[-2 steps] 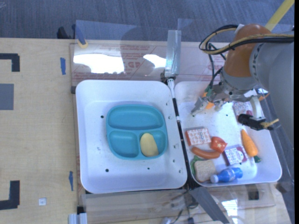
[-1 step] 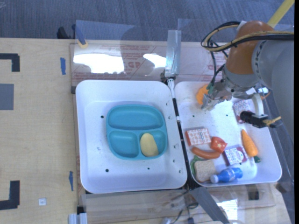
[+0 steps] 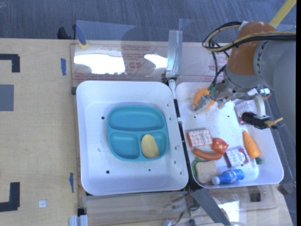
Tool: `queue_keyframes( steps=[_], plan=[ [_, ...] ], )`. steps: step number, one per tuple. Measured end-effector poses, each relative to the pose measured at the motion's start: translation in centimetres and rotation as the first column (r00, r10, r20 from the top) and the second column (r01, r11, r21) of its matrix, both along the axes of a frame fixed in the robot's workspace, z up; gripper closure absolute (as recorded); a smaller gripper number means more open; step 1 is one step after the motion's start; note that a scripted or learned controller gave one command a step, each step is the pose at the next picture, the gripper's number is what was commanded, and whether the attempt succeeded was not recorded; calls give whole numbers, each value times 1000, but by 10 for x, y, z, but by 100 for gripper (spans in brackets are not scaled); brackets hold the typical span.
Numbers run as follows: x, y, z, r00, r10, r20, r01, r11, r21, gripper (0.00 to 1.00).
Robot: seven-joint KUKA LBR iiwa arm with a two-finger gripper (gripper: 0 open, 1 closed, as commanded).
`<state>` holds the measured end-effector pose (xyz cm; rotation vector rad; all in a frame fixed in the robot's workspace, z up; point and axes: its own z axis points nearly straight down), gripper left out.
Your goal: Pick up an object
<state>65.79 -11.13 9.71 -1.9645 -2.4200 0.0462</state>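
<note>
The right bin [image 3: 275,171] holds several toy foods. My gripper [image 3: 205,104] is low in that bin's far left corner, right against a small orange item [image 3: 201,96]. I cannot tell whether the orange item is held or only touched. Nearer the front lie a red and white packet [image 3: 199,137], a red pepper [image 3: 219,145], a sausage [image 3: 206,154], a bread slice [image 3: 204,171], a blue bottle [image 3: 229,176], a purple packet [image 3: 235,156] and a carrot [image 3: 251,145].
The left bin [image 3: 89,126] holds a blue compartment tray [image 3: 127,121] with a yellow oval item [image 3: 150,146] in its front right section. A pink-white packet [image 3: 243,108] lies under the arm. The divider between the bins [image 3: 178,121] runs just left of the gripper.
</note>
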Motion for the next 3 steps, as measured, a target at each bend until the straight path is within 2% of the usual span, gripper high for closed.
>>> queue_keyframes(
  steps=[1,2,3],
  plan=[
    [8,0,-11,1000,-6,29,5,1000,10,0],
    [7,1,-1,1000,-3,25,3,1000,9,100],
    [12,85,98,997,-64,52,64,998,12,100]
  ],
)
